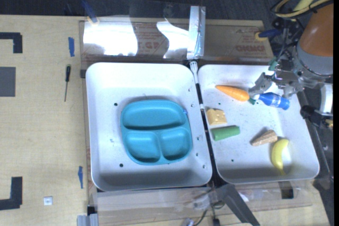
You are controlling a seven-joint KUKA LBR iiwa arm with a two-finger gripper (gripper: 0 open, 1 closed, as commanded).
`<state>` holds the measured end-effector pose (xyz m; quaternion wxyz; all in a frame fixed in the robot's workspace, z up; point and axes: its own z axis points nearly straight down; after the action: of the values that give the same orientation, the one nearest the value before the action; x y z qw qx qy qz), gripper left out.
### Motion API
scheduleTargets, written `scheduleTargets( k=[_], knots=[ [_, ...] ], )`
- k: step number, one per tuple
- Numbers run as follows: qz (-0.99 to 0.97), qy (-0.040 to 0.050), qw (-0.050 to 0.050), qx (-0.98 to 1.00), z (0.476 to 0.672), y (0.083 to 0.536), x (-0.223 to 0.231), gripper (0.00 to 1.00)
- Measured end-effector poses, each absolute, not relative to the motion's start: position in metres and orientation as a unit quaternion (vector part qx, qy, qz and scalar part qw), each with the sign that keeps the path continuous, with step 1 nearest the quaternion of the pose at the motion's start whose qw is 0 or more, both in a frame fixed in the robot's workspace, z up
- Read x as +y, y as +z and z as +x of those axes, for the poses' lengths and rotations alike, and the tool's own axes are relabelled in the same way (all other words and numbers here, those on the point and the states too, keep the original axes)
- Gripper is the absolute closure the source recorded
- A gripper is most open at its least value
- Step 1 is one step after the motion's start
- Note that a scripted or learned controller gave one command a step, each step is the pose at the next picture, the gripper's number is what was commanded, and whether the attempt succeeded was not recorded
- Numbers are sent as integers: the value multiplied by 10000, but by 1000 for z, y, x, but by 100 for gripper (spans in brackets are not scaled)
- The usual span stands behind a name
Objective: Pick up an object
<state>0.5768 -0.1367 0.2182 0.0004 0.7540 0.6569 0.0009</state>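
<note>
The right bin (pixel 302 169) holds several small objects. An orange carrot (pixel 233 92) lies at its upper left, with a blue bottle-shaped object (pixel 275 100) just right of the carrot's tip. Lower down are a yellow block (pixel 215 116), a green cylinder (pixel 225 133), a tan wedge (pixel 264 138) and a yellow banana (pixel 279 153). My gripper (pixel 271 87) hangs low over the bin's upper right, directly above the blue object and close to or touching it.
The left bin (pixel 100 82) holds a blue divided plate (pixel 155 130). A ridge (pixel 200 114) separates the two bins. A clear plastic sheet (pixel 143 34) stands behind the bins. Cables (pixel 296 5) and the arm's orange band (pixel 322 34) sit at the upper right.
</note>
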Motion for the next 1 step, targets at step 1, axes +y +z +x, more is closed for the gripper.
scheduleTargets(
  k=[1],
  knots=[
    [7670,-15,-19,6416,520,180,-147,100]
  ],
)
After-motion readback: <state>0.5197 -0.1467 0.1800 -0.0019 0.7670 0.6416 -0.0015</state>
